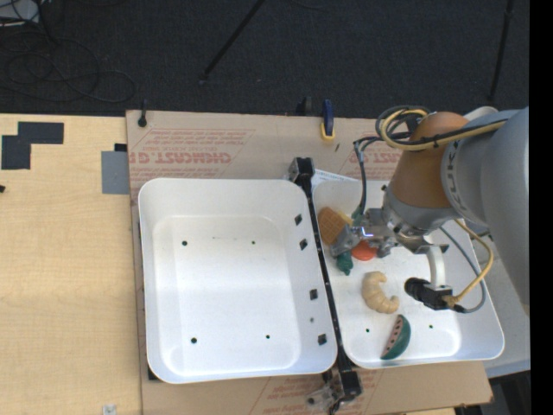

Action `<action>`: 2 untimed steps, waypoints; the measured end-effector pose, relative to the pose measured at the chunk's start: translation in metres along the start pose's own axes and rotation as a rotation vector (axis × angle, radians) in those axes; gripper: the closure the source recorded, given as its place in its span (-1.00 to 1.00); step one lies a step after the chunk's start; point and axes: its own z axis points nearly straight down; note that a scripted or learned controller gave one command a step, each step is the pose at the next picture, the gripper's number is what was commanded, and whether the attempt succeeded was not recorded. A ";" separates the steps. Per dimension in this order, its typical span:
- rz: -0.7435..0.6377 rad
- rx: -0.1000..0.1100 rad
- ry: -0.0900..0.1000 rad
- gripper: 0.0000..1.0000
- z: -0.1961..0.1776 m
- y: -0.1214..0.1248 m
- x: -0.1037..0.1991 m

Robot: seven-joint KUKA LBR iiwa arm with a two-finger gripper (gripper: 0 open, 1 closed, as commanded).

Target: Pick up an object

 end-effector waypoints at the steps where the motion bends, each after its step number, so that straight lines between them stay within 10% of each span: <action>1: 0.006 -0.001 -0.003 1.00 -0.010 0.001 -0.004; 2: 0.003 -0.008 -0.004 1.00 -0.073 0.011 -0.006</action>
